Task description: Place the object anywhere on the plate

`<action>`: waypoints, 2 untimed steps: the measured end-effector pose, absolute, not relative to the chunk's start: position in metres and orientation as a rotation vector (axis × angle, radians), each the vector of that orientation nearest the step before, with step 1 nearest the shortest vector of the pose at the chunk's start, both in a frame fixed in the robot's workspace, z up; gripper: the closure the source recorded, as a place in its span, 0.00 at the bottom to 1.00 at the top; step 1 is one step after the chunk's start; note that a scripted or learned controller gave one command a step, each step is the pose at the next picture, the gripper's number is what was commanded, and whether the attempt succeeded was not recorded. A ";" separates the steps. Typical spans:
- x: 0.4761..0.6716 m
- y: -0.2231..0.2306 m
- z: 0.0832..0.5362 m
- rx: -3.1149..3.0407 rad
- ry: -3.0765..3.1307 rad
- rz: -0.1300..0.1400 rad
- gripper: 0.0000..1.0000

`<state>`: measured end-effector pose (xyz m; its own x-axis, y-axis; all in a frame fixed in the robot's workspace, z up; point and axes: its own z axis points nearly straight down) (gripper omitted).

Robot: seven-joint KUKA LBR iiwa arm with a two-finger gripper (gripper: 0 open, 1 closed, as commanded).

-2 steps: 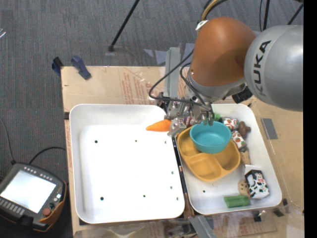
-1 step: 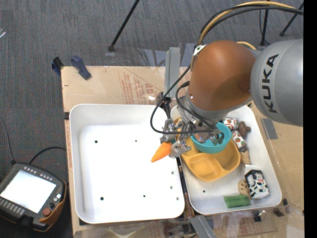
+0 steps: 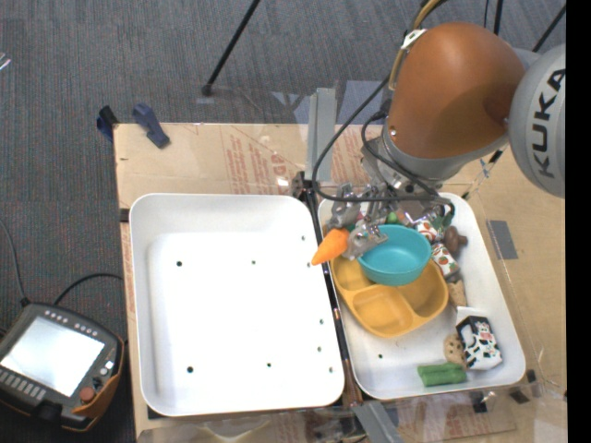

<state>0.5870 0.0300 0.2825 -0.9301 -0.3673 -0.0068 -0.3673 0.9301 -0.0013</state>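
Two white bins (image 3: 231,307) on a cardboard-topped counter (image 3: 212,155), over dark carpet.
Gripper (image 3: 355,231) pinching an orange carrot (image 3: 330,245) at the right bin's left wall, beside yellow plate (image 3: 392,307) and blue bowl (image 3: 395,254).

An orange toy carrot (image 3: 330,245) lies tilted at the yellow divided plate (image 3: 392,309)'s upper-left edge, in the right bin.

Dark grey carpet (image 3: 111,44) (tripod leg (image 3: 235,35) across)
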 end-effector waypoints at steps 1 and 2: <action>0.560 0.042 0.287 -1.192 2.906 0.005 1.00; 0.503 0.097 0.247 -1.471 2.780 0.008 1.00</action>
<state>0.5026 0.0975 0.2467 -0.5627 -0.8267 0.0009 -0.8266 0.5627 0.0060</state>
